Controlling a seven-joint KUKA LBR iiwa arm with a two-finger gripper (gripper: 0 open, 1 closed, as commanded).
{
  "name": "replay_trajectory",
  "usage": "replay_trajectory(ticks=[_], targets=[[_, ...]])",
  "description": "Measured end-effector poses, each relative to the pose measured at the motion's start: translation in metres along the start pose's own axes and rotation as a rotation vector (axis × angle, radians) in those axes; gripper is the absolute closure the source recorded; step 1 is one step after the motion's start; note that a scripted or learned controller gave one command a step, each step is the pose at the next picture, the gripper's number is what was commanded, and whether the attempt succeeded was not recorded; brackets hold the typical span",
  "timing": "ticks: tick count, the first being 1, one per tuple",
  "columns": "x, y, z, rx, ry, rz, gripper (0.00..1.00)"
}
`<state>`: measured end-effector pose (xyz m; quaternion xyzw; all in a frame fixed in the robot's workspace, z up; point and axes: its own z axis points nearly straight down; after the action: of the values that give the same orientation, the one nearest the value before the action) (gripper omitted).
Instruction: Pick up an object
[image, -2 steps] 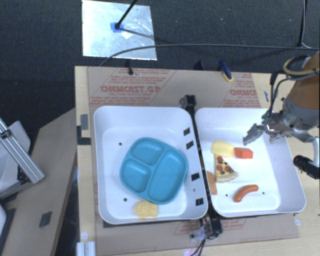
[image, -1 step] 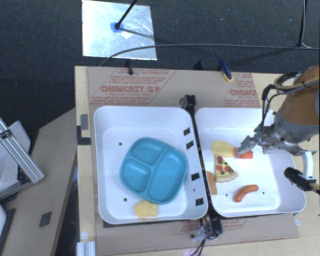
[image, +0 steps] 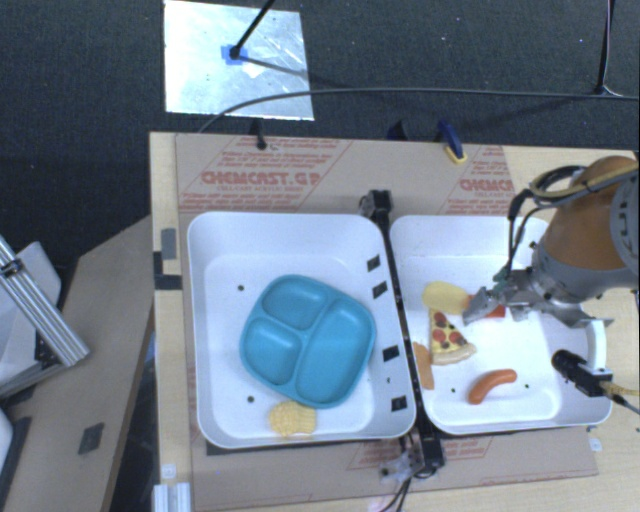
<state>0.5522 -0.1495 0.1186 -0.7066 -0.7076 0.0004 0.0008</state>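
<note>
gripper (image: 478, 305): grey metal, low over the right bin (image: 470, 245), tip pointing view-left toward the divider between the bins
jaw state: cannot tell, tip too small and blurred; nothing seen clamped
yellow piece (image: 445, 296): smooth rounded lump, just beside the tip on the divider side; contact unclear
pizza slice (image: 450, 338): flat wedge, red dots on yellow, tan crust; just below the tip in view, near but apart
red bit (image: 497, 312): small, just behind the tip, partly hidden; cannot tell what it is
sausage (image: 493, 384): smooth orange-red rod, well below the tip, near the front wall
orange stick (image: 424, 365): thin, lying along the divider-side wall, beyond the pizza slice
open room: bare white floor above the tip in view, up to the back wall
left bin (image: 225, 250): across the divider; glossy blue three-section plate (image: 308, 340) and a bumpy pale-yellow lump (image: 292, 419) at its front wall, both well apart from the tip
</note>
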Motion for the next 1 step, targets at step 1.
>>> replay_trajectory(ticks=[1], targets=[[-0.0007, 0.0016, -0.0131, -0.005, -0.002, -0.001, 1.0]])
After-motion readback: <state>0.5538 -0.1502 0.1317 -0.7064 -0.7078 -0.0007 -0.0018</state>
